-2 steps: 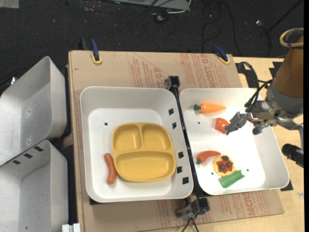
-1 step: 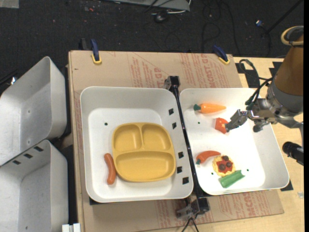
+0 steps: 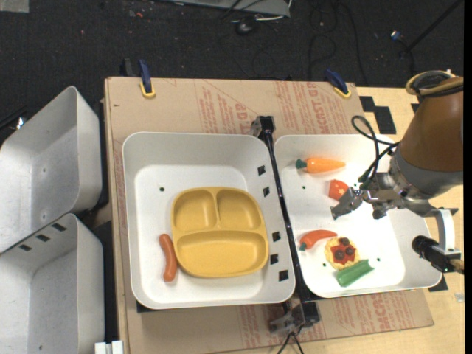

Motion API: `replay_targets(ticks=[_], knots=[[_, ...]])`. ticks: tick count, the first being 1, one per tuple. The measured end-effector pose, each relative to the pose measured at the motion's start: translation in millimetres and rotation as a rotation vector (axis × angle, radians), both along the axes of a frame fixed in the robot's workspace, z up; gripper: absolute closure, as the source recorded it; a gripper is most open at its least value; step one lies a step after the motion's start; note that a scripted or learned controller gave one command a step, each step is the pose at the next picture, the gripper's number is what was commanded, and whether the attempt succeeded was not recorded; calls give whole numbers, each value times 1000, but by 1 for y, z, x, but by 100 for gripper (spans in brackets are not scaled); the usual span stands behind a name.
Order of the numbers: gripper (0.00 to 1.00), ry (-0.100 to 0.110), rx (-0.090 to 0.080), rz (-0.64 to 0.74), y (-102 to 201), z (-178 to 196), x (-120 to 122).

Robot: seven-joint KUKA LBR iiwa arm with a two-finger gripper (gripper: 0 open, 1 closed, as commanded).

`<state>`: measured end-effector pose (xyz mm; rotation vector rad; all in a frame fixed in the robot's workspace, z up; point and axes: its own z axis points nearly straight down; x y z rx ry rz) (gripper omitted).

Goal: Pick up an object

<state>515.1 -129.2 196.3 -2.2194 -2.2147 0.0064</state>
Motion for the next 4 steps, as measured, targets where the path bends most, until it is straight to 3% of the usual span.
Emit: replay_targets(ticks=[2,3,4], knots=[[0,-12,0,-1,-9,-98,1],[100,-17,-3,-2,-10,-86,3],[100,-8,-2,0,-17,-31,0]])
